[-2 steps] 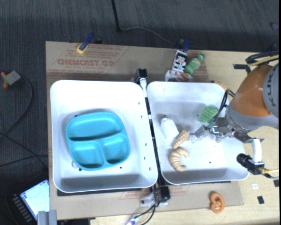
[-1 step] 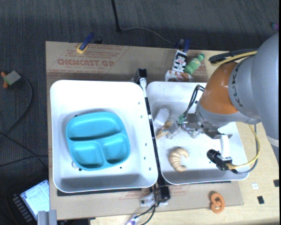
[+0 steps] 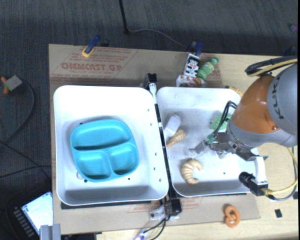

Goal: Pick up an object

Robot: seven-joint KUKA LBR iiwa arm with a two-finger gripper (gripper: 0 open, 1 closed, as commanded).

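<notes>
The right bin [image 3: 200, 100] holds a tan croissant [image 3: 191, 170] near its front, a beige cone-shaped piece [image 3: 175, 137] by its left wall and a small white piece [image 3: 173, 122] just behind that. A green object [image 3: 218, 121] lies partly hidden under the arm. My gripper [image 3: 206, 145] hangs low over the middle of the right bin, just right of the cone and above the croissant, with the grey and orange arm [image 3: 260, 114] covering the bin's right side. I see nothing clearly held in it.
The left bin [image 3: 65, 104] holds a blue divided tray [image 3: 105, 150]. Behind the right bin stand a small carton [image 3: 190, 70] and a green toy [image 3: 208, 68]. An orange ring [image 3: 232, 215] lies on the bench in front. Clamps sit on the bench's back edge.
</notes>
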